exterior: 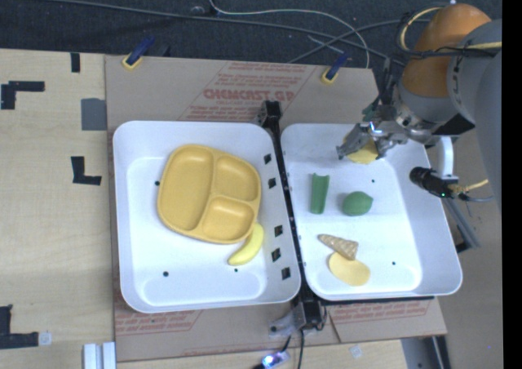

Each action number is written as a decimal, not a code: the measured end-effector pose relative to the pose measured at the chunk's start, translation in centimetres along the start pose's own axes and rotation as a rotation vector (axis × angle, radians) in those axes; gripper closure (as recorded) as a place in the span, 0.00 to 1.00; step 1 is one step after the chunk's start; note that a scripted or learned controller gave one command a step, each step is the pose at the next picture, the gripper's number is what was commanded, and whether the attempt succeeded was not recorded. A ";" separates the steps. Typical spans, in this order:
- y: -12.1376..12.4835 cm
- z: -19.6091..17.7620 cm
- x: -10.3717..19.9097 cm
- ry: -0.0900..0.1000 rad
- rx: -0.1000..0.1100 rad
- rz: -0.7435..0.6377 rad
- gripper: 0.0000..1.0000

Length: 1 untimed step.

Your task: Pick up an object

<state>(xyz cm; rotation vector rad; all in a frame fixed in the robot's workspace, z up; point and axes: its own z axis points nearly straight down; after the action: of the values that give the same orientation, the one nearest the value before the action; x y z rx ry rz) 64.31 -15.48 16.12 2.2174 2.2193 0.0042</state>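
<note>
Lying in left bin (139, 196): tray (208, 193); banana (247, 247)

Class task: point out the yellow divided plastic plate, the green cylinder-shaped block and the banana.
Yellow divided plastic plate (209, 193), camera view, centre ridge.
Green cylinder-shaped block (319, 193), camera view, mid-body.
Banana (247, 247), camera view, middle.

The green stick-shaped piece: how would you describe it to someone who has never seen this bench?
Look in the right white bin, near its left wall. The dark green stick-shaped piece lies there, pointing up the picture. Its neighbour, the round green lump, is rounder and lighter, and the pieces below are yellow or tan.
</note>
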 end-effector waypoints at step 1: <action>0.1 -5.3 0.0 0.000 0.001 -0.001 1.00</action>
<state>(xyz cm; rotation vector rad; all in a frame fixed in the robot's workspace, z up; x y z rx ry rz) 64.41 -15.44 21.44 2.2174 2.2206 0.0032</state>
